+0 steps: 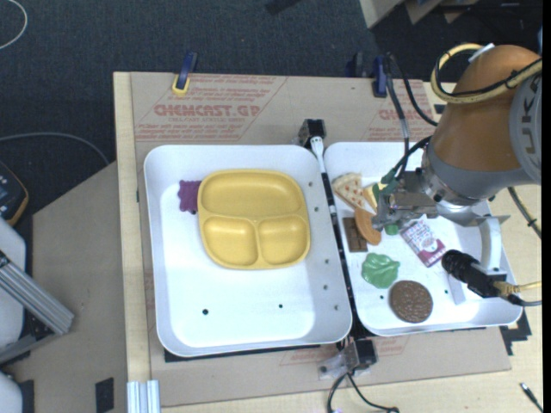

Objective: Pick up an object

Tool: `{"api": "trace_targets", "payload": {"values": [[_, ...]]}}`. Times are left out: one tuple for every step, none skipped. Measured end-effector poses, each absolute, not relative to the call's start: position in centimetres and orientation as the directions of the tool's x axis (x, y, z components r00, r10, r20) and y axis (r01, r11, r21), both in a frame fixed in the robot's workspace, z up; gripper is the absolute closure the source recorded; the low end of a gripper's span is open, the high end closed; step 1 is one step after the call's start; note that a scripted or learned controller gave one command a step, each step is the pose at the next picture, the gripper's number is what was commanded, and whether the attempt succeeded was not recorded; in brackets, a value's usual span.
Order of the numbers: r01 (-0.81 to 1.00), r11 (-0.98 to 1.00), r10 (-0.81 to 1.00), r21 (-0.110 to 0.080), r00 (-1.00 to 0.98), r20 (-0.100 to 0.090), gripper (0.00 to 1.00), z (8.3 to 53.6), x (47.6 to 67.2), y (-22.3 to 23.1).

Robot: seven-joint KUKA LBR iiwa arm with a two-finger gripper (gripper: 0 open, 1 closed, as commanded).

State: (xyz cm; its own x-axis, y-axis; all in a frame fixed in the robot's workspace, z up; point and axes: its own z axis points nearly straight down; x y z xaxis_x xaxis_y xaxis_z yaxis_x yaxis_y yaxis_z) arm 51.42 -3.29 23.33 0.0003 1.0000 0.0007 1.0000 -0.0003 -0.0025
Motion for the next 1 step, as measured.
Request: {"api": "trace_targets", "payload": {"values": [[1.000,0.000,1.000,0.002,0.000,0.000,1.00,23.41,52.13,-3.77]]}}
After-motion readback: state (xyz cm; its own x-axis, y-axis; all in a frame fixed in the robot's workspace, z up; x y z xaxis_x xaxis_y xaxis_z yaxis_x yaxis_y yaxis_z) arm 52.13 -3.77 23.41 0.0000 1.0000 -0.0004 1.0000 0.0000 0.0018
